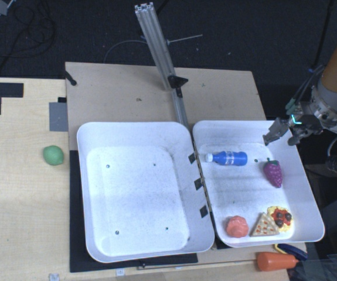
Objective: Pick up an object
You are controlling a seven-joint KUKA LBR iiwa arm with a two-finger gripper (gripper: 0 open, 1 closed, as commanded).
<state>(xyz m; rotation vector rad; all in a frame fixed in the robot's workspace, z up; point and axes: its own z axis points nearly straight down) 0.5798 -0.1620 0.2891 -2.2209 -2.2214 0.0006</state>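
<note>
1. Two bins sit side by side on the bench; the left bin (136, 192) lies beside the right bin (256, 183).
2. In the right bin, a bottle (228, 158) lies toward the back; a grape bunch (273, 173) is to its right.
3. At the front, a round fruit (237, 226), perhaps a peach, sits just left of a pizza slice (273, 221).
4. A ball (54, 155) rests on the bench, left of both bins; a carrot (276, 260) lies outside the right bin's front edge.
</note>
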